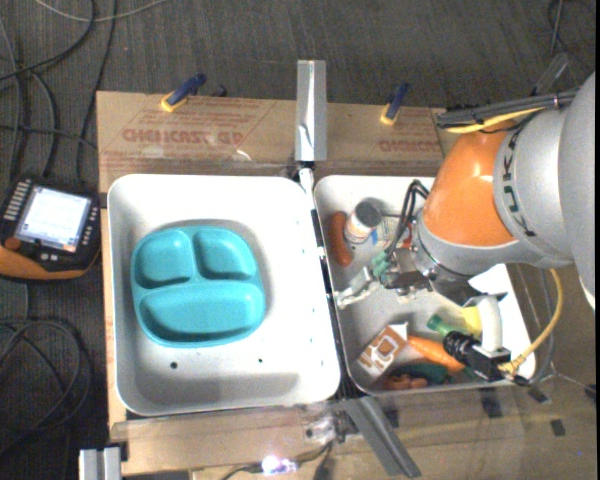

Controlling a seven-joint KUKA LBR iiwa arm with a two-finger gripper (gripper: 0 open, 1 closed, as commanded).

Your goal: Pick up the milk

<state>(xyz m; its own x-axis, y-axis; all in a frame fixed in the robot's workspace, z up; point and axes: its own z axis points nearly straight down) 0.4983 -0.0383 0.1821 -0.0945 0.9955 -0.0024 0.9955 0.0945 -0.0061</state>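
Right, the grey arm (540, 188) with its orange band is reaching in from the right and sits low over the right-hand bin (332, 340). The pincer (372, 280) is down in the left half of that bin, close to the wall it shares with its neighbour. Wide or narrow? I cannot tell from this angle, and nothing can be seen gripped in it.

Now, the milk. The likeliest candidate is the small brown-and-white milk carton (383, 350), lying tilted near the bin's front edge, though its markings are too small to be sure. It is in front of the pincer, near it but apart.

Just beside the carton on the right lies an orange carrot (432, 349), with a green item (412, 374) below it against the front wall. Up at the back of the bin stands a small bottle with a grey cap (360, 220), and a reddish sausage shape (337, 238) lies along the dividing wall beside it.

Over in the left bin (120, 298), a teal divided plate (200, 284) sits on the floor. Both bins rest on the tabletop (130, 133).
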